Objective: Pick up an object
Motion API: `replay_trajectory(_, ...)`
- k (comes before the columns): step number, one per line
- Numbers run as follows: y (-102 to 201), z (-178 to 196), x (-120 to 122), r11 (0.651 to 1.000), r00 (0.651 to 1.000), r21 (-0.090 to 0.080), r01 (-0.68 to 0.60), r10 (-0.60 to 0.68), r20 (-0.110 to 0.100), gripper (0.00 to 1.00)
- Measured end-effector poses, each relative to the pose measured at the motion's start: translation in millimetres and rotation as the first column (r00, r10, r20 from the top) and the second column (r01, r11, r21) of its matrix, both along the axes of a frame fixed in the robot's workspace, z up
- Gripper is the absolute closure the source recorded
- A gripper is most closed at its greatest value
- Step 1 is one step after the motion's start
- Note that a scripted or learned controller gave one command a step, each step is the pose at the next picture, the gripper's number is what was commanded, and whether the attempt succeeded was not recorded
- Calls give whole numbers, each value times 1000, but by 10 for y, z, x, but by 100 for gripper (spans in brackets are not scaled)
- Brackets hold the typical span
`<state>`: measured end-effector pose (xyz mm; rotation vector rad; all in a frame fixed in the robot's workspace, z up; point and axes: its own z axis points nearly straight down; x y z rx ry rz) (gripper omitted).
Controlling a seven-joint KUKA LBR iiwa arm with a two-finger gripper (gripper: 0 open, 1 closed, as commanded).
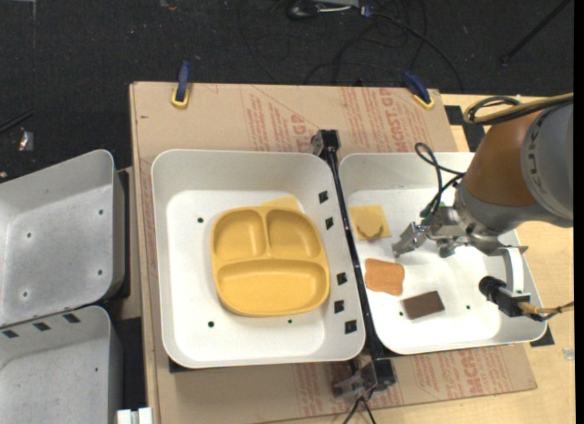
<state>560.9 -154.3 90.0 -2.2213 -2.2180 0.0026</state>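
**A:** Trouble spot first: where could this one slip away from you?

**B:** My hand hangs low in the right bin, nothing between the fingers, and from up here I cannot tell whether they are apart or together. The orange slab lies just below and left of the hand, close against the divider. If I drop off-centre I'd likely nudge it into that wall, or catch the pale yellow piece above it instead.

**A:** And how does the slab lie?

**B:** Flat, long axis roughly across the bin, tilted slightly. The brown block lies just right of and below it, also crosswise. I'd judge a grip across the short width the safest.
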Motion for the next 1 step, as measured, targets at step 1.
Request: replay_trajectory(1, -2, 125, 10, 1000, 1000, -1, 1, -1, 4, 100)
